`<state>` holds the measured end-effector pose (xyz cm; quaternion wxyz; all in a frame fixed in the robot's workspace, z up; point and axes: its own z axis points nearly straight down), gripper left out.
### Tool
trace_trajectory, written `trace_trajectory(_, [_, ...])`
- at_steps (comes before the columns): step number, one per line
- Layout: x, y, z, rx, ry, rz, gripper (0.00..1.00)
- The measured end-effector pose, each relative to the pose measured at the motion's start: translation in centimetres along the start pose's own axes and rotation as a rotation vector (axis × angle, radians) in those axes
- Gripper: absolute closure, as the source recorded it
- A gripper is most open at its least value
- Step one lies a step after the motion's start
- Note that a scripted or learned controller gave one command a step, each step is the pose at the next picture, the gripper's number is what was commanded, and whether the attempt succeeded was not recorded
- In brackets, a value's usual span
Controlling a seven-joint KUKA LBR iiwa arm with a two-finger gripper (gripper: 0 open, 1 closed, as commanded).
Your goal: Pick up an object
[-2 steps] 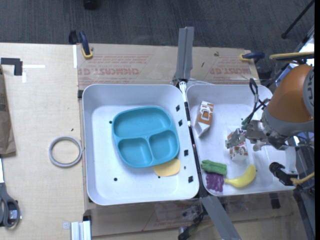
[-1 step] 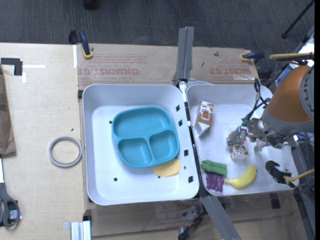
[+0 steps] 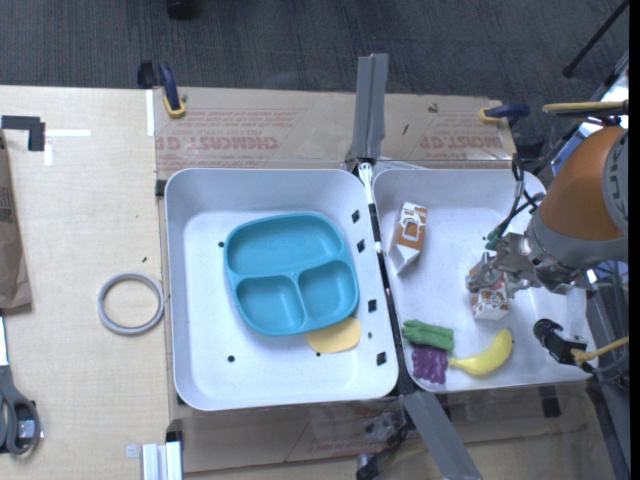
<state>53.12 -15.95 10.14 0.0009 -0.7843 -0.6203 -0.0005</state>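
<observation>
My gripper [image 3: 487, 276] is low over the right bin [image 3: 450, 193], reaching in from the right on the grey arm with the orange band [image 3: 592, 186]. A small white and red carton [image 3: 490, 306] sits directly below and against the gripper's tip. A yellow banana [image 3: 483, 356] lies near the bin's front edge. Left of it are a purple item [image 3: 430, 364] and a green item [image 3: 428, 334]. A white and orange carton [image 3: 407, 235] lies toward the bin's back left.
The left bin [image 3: 190, 298] holds a blue divided plate [image 3: 290, 273] with a flat yellow piece [image 3: 336, 337] at its front edge. A grey ring [image 3: 131, 302] lies on the bench to the left. A grey divider post [image 3: 370, 108] stands between the bins.
</observation>
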Motion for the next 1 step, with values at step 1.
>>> trace_trajectory(1, [0.05, 6.59, -10.12, 0.000, -0.004, 0.049, 1.00])
